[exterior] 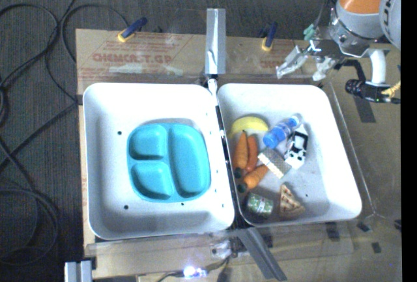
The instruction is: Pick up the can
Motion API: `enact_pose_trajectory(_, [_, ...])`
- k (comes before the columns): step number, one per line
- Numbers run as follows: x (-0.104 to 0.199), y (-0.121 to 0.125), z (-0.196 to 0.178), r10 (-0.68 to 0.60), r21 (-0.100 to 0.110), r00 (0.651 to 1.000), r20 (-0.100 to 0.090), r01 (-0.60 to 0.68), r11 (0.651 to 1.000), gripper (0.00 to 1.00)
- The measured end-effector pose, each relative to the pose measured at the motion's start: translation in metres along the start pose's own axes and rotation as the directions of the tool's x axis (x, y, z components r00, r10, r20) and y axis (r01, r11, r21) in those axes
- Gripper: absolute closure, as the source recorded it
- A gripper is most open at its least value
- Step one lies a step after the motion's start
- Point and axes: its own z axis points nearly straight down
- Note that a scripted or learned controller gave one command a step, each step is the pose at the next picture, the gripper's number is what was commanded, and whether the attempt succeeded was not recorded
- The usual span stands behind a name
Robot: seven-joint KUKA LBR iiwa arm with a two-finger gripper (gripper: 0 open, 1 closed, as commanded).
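White plastic, two shallow bins side by side on my screen: the left bin carries a blue divided tray, the right bin carries the clutter. I read the can as the small greenish cylinder lying on its side near that bin's near-left corner. Around it I see a wedge like a pizza slice just to its right, and an orange carrot just above it, angled toward the bin's middle. Two more carrots stand side by side further up, under a yellow banana-like piece. A blue bottle lies tilted near the middle, beside a black-and-white item and a pale flat bar.

The gripper hangs outside the bin, over the brown board past the right bin's far rim, well apart from the can. Its pale fingers look spread and I see nothing between them. Two clamps sit on the board's far edge, and dark cables trail over the floor at left.
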Motion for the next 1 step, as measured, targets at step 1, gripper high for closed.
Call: enact_pose_trajectory(1, [0.0046,-0.0540,0.1674,0.136,0.000,0.991,-0.001,-0.136,0.991,0.00])
